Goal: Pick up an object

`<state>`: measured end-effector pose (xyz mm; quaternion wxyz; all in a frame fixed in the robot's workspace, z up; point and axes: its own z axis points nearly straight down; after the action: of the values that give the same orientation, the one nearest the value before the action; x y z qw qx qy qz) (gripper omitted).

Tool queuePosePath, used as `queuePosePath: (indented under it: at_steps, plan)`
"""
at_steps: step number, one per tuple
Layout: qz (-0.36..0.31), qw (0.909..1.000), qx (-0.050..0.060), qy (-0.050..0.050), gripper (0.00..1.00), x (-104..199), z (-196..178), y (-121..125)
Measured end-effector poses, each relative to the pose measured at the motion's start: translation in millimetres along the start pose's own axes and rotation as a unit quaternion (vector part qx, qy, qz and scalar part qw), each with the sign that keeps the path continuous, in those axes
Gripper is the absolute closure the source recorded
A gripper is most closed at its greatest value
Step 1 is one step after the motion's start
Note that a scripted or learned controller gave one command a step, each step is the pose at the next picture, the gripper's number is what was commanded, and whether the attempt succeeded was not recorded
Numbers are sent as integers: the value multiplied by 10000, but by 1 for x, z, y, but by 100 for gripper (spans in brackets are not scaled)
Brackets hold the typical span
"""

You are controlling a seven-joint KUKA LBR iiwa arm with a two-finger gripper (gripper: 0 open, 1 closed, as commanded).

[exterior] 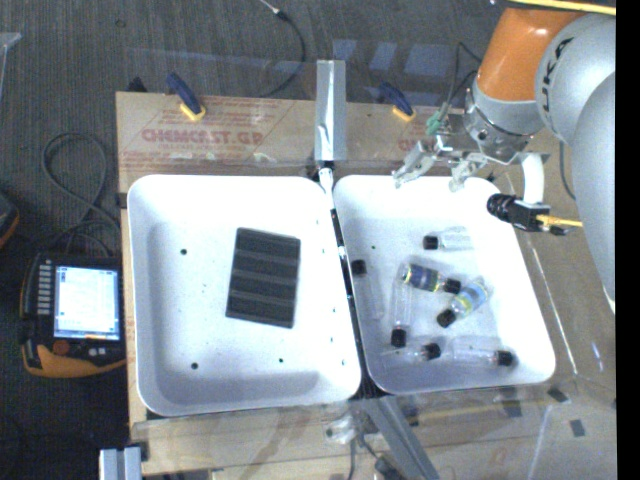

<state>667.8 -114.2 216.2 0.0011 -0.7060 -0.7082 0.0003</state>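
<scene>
My gripper [432, 173] hangs above the far rim of the right bin [520, 368], its two fingers spread open with nothing between them. Below it in that bin lie several small clear vials with black caps: one near the far side [447, 238], one with a blue and yellow label [428, 278], one with a blue label [462, 304], one upright-looking at the left [399, 320], and one along the near wall [470, 352]. A flat black ribbed block [264, 276] rests in the middle of the left bin [150, 368].
A metal post [329, 113] stands behind the seam between the bins. Blue clamps [186, 96] hold the brown board at the back. A handheld pendant with a lit screen [78, 308] lies left of the bench. The arm's bulk fills the right side.
</scene>
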Motion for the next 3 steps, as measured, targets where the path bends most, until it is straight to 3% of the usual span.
queuePosePath:
  at_steps: [1, 2, 3]
  plan:
    - [-634, 9980, -15, 0, 0, -27, 123, -71]
    - [-638, 9980, -23, 13, 100, -26, 114, -70]
    - [-639, 9980, -22, 13, 0, -26, 114, -70]
